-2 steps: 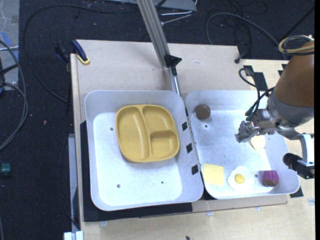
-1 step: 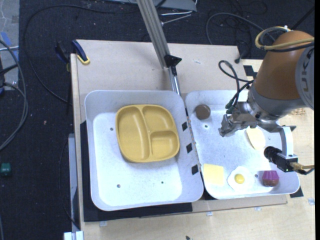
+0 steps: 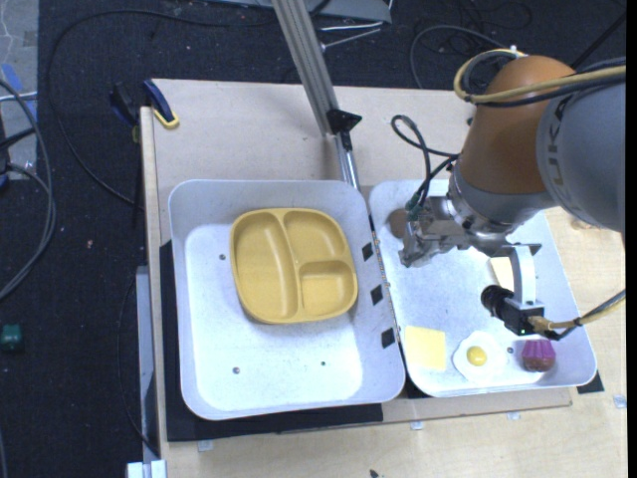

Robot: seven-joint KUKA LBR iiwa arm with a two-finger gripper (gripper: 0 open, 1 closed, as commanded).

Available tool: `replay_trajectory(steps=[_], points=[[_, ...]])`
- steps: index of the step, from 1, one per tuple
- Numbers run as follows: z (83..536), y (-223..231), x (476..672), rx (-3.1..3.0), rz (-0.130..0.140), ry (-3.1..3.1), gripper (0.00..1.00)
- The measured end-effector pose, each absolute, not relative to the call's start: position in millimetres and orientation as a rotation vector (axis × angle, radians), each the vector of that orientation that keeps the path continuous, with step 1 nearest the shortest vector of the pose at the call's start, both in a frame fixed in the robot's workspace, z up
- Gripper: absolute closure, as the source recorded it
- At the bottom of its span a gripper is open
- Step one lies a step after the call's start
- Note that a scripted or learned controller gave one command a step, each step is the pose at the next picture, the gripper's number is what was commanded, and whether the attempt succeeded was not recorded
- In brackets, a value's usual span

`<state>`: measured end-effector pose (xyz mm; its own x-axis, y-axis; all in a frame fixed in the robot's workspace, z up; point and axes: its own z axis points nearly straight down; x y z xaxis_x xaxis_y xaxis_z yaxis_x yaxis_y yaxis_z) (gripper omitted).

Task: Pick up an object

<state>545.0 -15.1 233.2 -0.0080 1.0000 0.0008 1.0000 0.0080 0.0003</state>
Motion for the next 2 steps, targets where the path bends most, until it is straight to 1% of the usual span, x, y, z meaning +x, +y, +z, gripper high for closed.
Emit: replay_trajectory(steps=[1,2], points=[[228.2,33.7,548.1,-2.212,-0.001,-2.230,1.00],[238.3,88.2,566.9,-2.212,-0.005,-2.231,1.00]])
